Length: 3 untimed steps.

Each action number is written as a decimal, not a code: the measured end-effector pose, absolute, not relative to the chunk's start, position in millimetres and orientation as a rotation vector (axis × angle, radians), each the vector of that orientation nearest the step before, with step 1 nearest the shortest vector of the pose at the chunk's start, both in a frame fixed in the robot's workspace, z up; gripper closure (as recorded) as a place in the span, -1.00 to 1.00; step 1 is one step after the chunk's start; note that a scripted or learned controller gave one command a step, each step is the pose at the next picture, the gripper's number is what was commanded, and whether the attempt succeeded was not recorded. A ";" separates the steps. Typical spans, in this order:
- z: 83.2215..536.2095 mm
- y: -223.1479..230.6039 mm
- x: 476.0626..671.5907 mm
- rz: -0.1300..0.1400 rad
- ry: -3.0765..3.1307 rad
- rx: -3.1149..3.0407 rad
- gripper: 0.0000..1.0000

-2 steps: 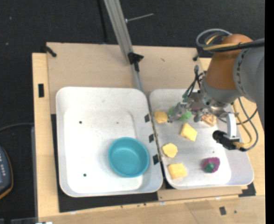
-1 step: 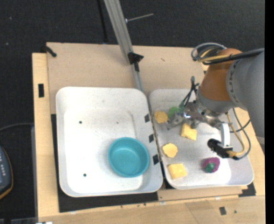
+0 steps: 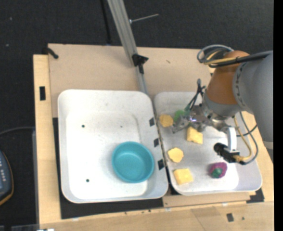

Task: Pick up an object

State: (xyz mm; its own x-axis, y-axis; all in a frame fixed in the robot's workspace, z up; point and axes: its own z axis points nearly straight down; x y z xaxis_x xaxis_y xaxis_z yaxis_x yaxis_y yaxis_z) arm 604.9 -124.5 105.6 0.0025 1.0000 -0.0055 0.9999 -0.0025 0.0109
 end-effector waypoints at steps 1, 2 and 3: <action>118.4 -125.1 606.9 0.014 2.203 2.216 1.00; 179.2 -126.9 606.2 0.001 2.222 2.218 1.00; 231.1 -123.8 597.9 0.001 2.223 2.217 1.00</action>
State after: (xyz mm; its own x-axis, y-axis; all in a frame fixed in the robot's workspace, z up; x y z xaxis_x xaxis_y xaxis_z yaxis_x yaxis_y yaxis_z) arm 597.9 -123.8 231.1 -0.0026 1.0000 -0.0009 1.0000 0.0026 0.0018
